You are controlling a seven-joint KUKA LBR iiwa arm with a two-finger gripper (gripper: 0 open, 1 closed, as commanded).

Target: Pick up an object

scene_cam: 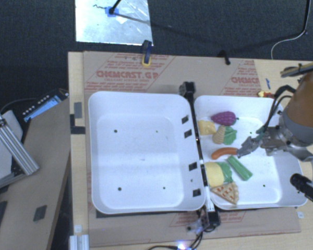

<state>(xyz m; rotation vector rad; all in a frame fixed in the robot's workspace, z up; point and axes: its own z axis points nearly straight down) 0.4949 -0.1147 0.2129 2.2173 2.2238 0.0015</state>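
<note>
Orange and sausage-shaped, the toy hot dog [225, 152] lies mid-way in the right bin [268, 191], just left of the gripper [247, 149]. It looks light, rigid and smooth; pinch across its narrow middle. Whether the jaws are parted, I cannot tell.

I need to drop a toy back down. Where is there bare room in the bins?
The left bin has bare floor from wall to wall. In the right bin, toys crowd the left side by the divider; bare floor lies at the front right, under the hand.
</note>
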